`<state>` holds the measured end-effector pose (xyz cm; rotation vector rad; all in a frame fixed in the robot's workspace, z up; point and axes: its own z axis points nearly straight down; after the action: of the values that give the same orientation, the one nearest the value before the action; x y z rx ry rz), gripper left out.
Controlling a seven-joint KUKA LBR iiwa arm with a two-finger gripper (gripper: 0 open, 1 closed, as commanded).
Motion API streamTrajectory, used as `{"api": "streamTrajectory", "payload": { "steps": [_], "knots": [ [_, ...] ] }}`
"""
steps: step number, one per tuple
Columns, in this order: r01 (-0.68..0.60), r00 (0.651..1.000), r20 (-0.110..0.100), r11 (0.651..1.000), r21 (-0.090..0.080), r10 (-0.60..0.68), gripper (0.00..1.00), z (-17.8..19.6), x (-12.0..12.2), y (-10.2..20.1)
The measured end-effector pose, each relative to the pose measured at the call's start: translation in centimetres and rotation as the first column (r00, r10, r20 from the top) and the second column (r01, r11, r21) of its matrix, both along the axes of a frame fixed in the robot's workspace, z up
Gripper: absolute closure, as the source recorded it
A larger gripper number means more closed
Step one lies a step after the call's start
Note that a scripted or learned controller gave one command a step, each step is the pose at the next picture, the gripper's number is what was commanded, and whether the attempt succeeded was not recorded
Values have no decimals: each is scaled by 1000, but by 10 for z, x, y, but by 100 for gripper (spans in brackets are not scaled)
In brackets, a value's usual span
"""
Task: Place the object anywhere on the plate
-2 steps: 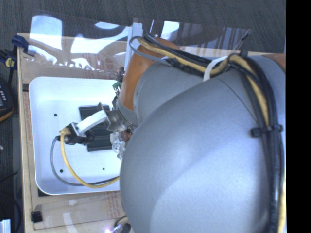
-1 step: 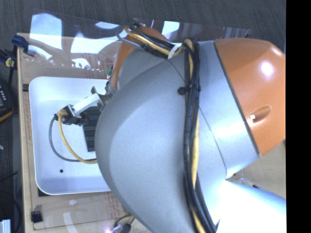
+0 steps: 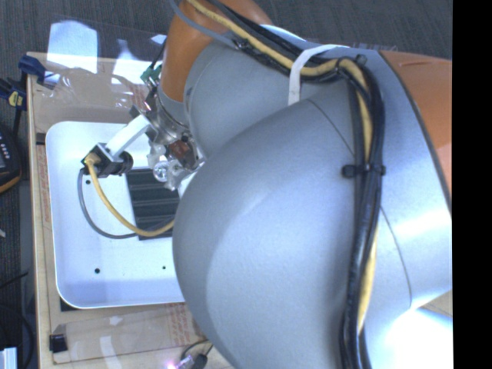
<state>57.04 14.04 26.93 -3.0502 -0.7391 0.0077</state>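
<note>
One grey arm (image 3: pixel 307 229) covering centre and right of frame, orange band (image 3: pixel 184 52) upper centre, pincer (image 3: pixel 173 156) over white bin (image 3: pixel 69 206) at left, pincer state cannot be told, dark ribbed object (image 3: pixel 150 194) lying in bin just below pincer, yellow cable (image 3: pixel 115 214) looping beside it.

A: How is the light?
B: Bright and even from above. Broad soft sheen lies on the grey arm (image 3: pixel 307 229), and glare whitens the clear sheet (image 3: pixel 73 41) at upper left.
A: Sharpness?
B: The bin (image 3: pixel 69 206) is fairly crisp; the near arm looms soft, shading the bin beneath it.
</note>
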Motion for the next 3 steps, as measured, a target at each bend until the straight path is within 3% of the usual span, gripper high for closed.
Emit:
{"api": "streamTrajectory", "payload": {
  "steps": [1, 2, 3],
  "knots": [
    [-474, 881, -4, 881, 4, 474, 100, -147, 12, -4],
    [-845, 534, 1, 534, 4, 845, 100, -174, -40, -9],
    [-660, 751, -4, 751, 18, 660, 100, -176, 10, 5]
  ]
}}
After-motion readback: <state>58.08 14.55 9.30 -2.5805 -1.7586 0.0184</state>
